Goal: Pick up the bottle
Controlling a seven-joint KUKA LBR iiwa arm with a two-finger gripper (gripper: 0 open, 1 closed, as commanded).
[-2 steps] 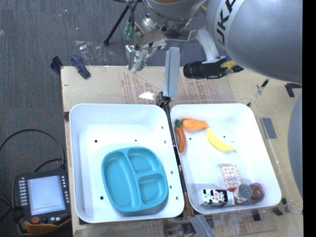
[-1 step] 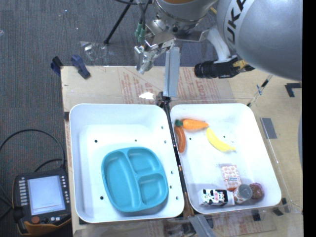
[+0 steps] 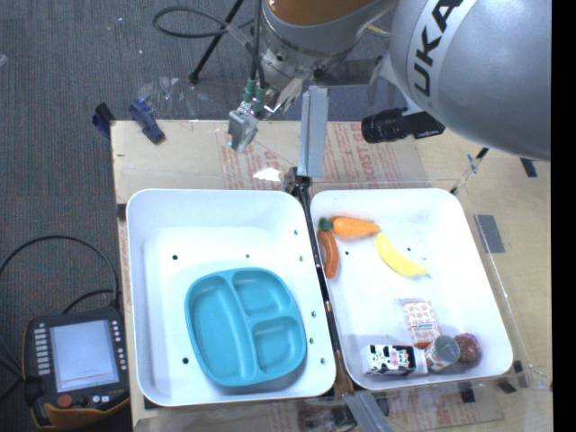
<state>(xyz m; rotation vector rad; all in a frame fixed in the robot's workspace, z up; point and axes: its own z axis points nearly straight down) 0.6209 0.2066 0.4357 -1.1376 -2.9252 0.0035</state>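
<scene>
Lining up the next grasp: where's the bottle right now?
The bottle lies at the near edge of the right bin, between the milk carton and a brown round item.

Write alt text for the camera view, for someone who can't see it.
A grey KUKA arm hangs above two white bins, its gripper beyond their far edge. The left bin holds a blue divided plate; the right bin holds a bottle, carrot, banana and cartons.
</scene>
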